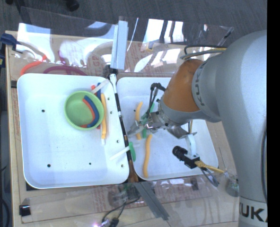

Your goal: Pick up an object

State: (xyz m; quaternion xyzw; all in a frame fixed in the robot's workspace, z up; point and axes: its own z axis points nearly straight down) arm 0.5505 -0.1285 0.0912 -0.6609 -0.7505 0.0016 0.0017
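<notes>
Sticks: one orange stick (147, 155) lies just below the gripper (141, 125) in the right bin (206, 141), another (139, 111) just above. I cannot tell how the jaws stand or whether they hold anything. Best to settle squarely over one stick before closing. The green bowl (83, 110) sits well left.

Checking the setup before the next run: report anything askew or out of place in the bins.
A white stick lies tilted across the divider between the left bin and right bin, resting in neither. A yellow stick leans against the green bowl rather than lying flat. Nothing looks spilled or broken.
</notes>
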